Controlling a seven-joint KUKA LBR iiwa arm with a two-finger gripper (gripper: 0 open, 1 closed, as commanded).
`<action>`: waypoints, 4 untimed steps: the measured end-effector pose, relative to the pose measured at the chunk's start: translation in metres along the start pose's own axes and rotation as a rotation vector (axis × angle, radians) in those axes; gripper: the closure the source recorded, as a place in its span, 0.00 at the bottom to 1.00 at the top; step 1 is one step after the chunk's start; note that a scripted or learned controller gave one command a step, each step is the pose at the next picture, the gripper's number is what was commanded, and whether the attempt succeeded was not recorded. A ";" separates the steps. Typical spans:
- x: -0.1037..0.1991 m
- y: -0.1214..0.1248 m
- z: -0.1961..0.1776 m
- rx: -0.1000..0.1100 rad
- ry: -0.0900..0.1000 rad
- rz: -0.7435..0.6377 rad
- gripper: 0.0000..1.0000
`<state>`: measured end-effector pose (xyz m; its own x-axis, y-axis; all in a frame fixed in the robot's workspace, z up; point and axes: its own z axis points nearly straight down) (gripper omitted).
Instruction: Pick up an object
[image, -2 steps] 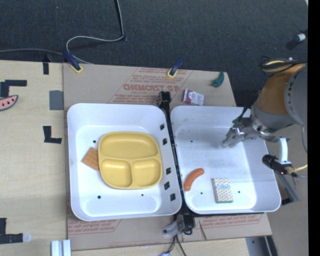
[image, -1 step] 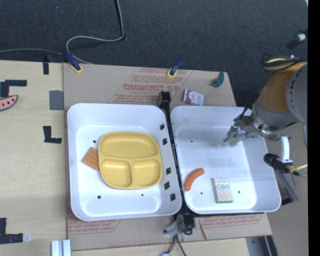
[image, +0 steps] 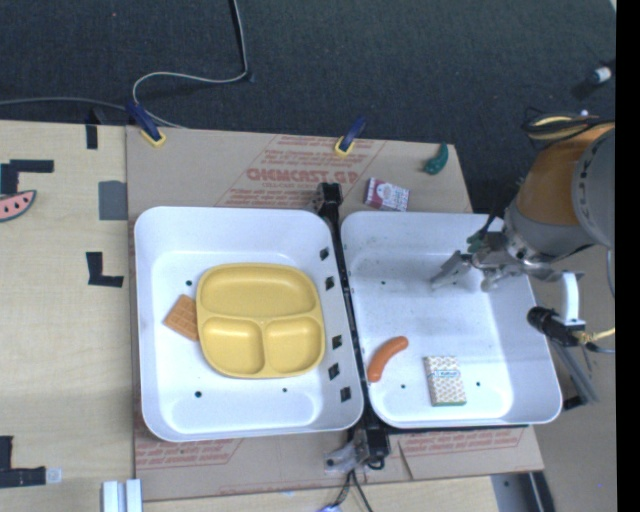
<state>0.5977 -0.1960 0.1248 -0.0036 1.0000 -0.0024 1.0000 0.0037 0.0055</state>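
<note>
Card box (image: 445, 381) in right white bin (image: 520, 400), on cardboard-covered bench (image: 290, 170)

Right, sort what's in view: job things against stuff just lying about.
For the job:
gripper
sausage
card box
yellow plate
cracker

Lying about:
small packet beyond the bins
green clip
yellow clamps
cable

Red block lettering printed on the cardboard sheet (image: 290, 175) under the bins reads "CHEMCAST GP", slanting upward to the right just above the left bin; smaller red lines beneath it are too faint to read. Print on the small card box (image: 444, 381) and the red packet (image: 386, 194) cannot be made out.
</note>
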 end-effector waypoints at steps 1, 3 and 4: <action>0.035 0.046 0.038 0.002 0.002 0.001 0.00; 0.034 0.046 0.029 0.002 -0.001 0.000 0.00; 0.064 0.072 0.039 0.003 0.002 0.002 0.00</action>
<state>0.6693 -0.1316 0.0857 -0.0018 1.0000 -0.0004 1.0000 0.0018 0.0027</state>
